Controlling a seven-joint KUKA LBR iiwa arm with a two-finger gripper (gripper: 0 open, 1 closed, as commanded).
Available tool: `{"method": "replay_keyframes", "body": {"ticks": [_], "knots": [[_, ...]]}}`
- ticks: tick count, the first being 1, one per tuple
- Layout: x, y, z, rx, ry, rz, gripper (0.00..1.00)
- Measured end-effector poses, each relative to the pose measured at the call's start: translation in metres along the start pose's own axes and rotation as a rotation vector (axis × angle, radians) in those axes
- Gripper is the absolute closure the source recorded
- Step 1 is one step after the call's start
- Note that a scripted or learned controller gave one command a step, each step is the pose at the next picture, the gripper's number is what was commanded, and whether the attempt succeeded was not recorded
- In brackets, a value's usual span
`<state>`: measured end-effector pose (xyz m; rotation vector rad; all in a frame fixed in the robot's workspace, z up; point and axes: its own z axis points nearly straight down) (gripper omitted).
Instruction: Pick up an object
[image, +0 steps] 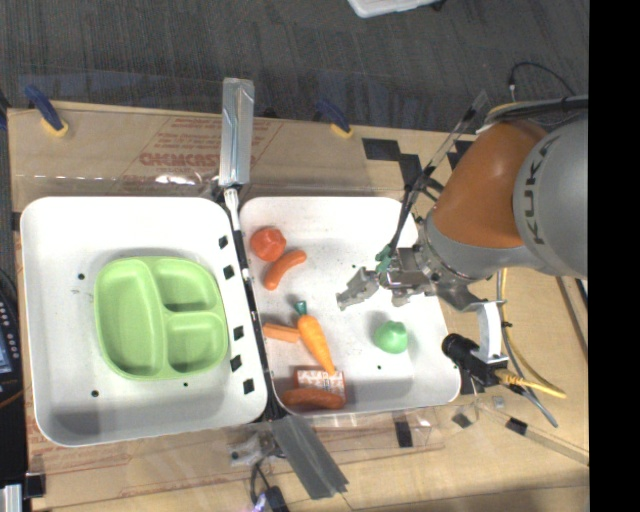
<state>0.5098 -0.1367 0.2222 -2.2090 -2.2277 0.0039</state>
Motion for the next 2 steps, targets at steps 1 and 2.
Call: {"method": "replay_keyframes", "body": {"ticks": [1,2], "knots": [[0.0303,0.0159,0.1310,-0.002,-0.001,-0.076,0.00],[0.0301,0.0151,0.1224,0.001,-0.001,-0.080,1.00]]}}
